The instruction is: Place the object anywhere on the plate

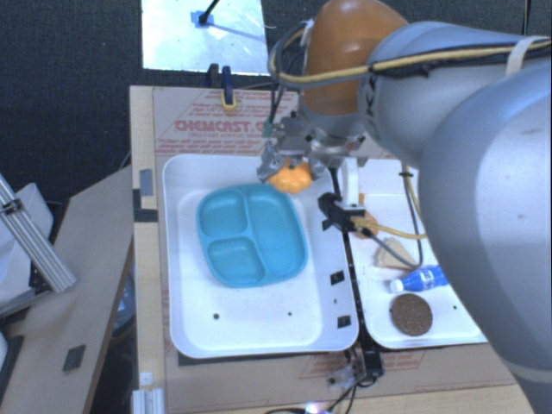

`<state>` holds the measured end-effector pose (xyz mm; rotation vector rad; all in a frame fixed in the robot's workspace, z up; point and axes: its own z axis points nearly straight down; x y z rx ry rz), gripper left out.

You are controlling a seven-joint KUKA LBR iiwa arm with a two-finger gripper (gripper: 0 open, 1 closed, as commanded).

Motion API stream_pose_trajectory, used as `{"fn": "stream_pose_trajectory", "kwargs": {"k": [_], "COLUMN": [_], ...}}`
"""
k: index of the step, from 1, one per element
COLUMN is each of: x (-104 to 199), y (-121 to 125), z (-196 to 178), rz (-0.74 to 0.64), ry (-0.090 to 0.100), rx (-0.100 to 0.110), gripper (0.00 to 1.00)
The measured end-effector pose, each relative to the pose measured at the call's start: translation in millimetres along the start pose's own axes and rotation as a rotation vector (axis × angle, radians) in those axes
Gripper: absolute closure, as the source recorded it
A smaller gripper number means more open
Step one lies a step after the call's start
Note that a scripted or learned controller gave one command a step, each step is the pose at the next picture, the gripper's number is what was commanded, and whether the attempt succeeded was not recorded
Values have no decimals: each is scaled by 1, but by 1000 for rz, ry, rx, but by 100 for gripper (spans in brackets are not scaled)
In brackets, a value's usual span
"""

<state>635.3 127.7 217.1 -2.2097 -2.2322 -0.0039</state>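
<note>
One gripper (289,172) gripping orange object (291,179), cardboard (207,115) printed "CHEMCAST"

We see bright, even overhead light that washes the white bins (259,339) nearly flat, with only soft shadows. At twelve o'clock a foil panel (203,22) glares. At three o'clock the near arm (483,171) looms large and blurred; the whole picture is slightly grainy.
</note>
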Motion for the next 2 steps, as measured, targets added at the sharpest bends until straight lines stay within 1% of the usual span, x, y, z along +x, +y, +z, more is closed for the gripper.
{"fn": "stream_pose_trajectory", "kwargs": {"k": [1,2], "x": [55,53], "y": [-6,-5], "z": [-2,-1], "rz": [2,5], "ry": [-1,-1], "rx": [-1,1], "gripper": [100,0]}}
